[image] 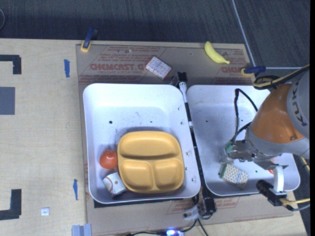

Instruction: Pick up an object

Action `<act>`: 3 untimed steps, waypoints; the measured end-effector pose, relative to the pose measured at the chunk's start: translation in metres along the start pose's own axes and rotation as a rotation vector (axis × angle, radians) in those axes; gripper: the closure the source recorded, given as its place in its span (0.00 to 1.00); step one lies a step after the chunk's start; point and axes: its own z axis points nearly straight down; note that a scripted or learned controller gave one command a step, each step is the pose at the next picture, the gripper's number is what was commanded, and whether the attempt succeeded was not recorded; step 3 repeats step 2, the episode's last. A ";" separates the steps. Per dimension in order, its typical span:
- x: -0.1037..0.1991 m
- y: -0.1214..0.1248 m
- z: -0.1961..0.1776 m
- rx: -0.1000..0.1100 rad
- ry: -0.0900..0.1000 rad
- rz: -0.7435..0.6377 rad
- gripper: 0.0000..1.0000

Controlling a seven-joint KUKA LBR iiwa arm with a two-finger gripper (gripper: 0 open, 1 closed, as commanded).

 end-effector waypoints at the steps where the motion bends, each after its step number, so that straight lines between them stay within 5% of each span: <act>1: 0.000 0.000 0.000 0.000 0.000 0.000 0.00; 3: 0.002 -0.001 0.010 0.004 0.000 0.000 0.00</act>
